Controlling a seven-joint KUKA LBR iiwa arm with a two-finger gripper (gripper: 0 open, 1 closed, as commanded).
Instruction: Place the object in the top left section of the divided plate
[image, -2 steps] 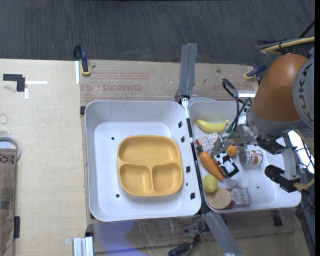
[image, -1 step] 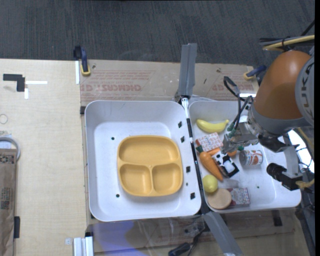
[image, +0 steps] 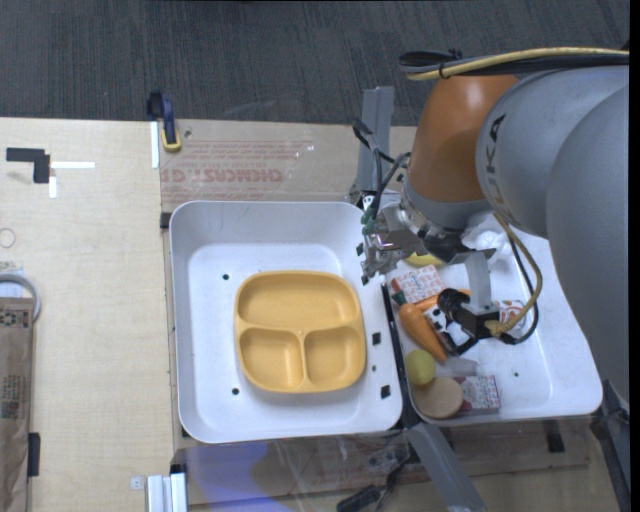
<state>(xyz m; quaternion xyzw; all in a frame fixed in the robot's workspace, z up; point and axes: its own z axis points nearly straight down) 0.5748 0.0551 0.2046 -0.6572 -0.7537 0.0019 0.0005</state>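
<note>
A yellow divided plate (image: 300, 330) lies in the left white bin (image: 200, 300), with one wide section at the top and two smaller ones below. All its sections look bare. My gripper (image: 374, 262) hangs over the wall between the two bins, just right of the plate's upper right corner. In the right bin (image: 550, 380) lie an orange carrot (image: 421, 331), a yellow-green ball (image: 421, 368), a tan round piece (image: 438, 398) and small printed packets (image: 413, 286). The arm hides part of that pile.
The big grey arm with its orange band (image: 455, 140) covers the upper part of the right bin. A black cable (image: 525, 290) loops down over the objects. A cardboard sheet (image: 255, 170) lies behind the left bin.
</note>
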